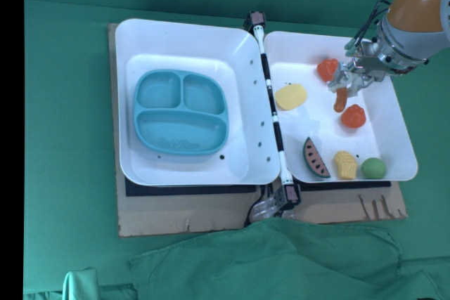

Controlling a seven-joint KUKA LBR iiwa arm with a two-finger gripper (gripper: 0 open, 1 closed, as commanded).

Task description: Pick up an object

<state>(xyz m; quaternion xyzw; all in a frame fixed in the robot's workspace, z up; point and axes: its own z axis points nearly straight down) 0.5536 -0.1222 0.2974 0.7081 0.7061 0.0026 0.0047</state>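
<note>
gripper (342,86) sits low in right bin (394,130), clenched on small orange carrot-like piece (340,100) hanging below fingertips. red toy (328,69) touching beside it, another red piece (354,116) near. risk: thin end-grip, piece may slip on lift.

A robot lab: green-draped bench (63,116), two white bins (140,46) on cardboard, toy food.

Count, camera view:
White bins: 2, left bin (140,46) at 9 o'clock, right bin (394,144) at 3 o'clock.
Teal divided plate (181,112): 1, three compartments, in left bin.
Toy food pieces in right bin: 7.
</note>
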